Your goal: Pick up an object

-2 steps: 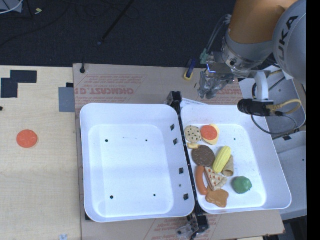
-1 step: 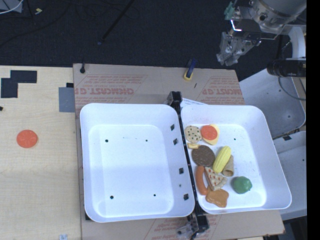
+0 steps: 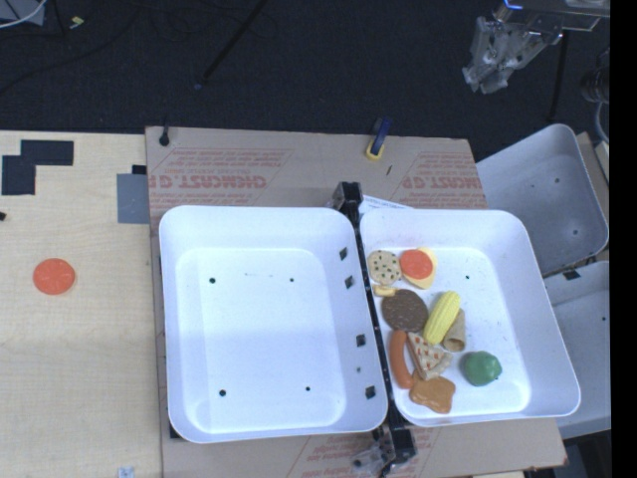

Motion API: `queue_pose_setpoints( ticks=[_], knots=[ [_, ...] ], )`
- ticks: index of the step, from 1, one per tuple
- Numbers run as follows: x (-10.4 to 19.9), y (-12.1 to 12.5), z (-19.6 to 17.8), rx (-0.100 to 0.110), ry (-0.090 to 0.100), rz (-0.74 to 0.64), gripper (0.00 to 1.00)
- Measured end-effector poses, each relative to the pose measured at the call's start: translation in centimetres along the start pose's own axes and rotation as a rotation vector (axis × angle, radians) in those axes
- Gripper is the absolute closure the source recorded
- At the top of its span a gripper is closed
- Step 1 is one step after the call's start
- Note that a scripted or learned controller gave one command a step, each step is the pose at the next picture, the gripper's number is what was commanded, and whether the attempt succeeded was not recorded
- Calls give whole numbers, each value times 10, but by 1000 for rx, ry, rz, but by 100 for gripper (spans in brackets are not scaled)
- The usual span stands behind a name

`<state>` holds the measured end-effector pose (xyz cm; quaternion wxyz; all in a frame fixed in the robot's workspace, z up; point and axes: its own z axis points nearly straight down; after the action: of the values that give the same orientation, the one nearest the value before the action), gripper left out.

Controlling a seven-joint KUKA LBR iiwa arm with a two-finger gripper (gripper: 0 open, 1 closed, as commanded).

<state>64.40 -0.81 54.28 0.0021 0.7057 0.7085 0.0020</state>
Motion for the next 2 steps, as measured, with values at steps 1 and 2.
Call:
queue_pose_setpoints(
  ticks=[1,2],
  knots=[
    [11,-7,173,25,1,6,100],
    [7,-6,39,-6,0,2,100]
  ],
)
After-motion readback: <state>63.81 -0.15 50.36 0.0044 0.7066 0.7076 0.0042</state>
